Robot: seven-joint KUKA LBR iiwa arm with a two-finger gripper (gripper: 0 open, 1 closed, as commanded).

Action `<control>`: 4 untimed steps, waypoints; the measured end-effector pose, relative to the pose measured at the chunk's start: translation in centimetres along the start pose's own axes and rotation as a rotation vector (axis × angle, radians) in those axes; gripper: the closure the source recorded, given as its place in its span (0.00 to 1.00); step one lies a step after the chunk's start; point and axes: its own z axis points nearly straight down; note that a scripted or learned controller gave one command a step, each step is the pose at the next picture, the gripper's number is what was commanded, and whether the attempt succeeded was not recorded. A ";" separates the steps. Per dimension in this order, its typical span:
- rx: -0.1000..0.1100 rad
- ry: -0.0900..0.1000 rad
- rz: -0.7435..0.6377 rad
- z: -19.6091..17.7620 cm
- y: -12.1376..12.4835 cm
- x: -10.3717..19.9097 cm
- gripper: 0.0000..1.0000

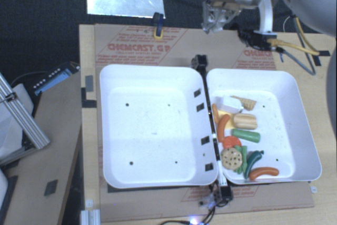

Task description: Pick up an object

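Red sausage (263, 172) lay lower right, nearest the front rim of the right bin (303, 113), with toy foods crowded against the divider edge. Left bin (113, 108) offered open floor. Gripper (215, 22) hung above the far edge; finger state indiscernible.

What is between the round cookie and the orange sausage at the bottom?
In the camera view, green toy vegetables lie between the cookie and the sausage, touching the cookie's right side.
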 end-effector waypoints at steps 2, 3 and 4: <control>0.000 0.000 0.002 -4.0 0.1 5.4 1.00; 0.000 0.000 0.002 -4.9 0.1 7.2 1.00; 0.003 -0.001 0.008 -4.1 0.0 4.1 1.00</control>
